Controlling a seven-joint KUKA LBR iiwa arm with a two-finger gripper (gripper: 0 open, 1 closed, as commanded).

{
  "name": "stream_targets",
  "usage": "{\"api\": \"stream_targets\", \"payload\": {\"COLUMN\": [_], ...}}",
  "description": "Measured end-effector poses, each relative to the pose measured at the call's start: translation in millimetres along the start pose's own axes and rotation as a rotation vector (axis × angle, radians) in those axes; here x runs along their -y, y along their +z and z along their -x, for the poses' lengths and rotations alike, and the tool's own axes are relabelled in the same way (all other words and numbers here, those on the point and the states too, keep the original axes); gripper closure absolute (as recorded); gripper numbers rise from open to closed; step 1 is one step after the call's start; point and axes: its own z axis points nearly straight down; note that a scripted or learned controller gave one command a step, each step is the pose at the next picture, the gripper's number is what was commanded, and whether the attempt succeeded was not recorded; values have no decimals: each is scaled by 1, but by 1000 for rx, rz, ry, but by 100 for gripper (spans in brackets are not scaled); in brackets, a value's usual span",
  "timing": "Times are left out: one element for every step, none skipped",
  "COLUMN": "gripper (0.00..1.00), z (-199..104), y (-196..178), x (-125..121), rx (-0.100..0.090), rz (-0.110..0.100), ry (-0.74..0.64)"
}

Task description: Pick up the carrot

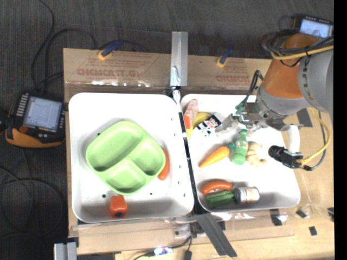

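Observation:
The carrot (214,156), orange and tapered, lies in the middle of the right bin (290,196) with its tip pointing left and down. My gripper (240,124) hangs above the bin's upper middle, up and to the right of the carrot and apart from it. A green toy (238,150) sits just below the gripper, touching the carrot's thick end. Nothing shows as held.
The right bin also holds a pink packet (190,111), a yellow piece (201,117), a black-and-white item (209,125), a beige lump (254,153), a red sausage (216,187), a green vegetable (218,199) and a silver can (248,194). The left bin holds a green divided plate (126,156) and an orange block (117,205).

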Motion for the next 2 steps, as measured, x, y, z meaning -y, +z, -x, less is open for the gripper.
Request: {"api": "stream_targets", "payload": {"gripper": [0,0], "z": [-15,4], "y": [70,86], "x": [23,32], "rx": [-2,-1], "rz": [3,11], "ry": [255,61]}}
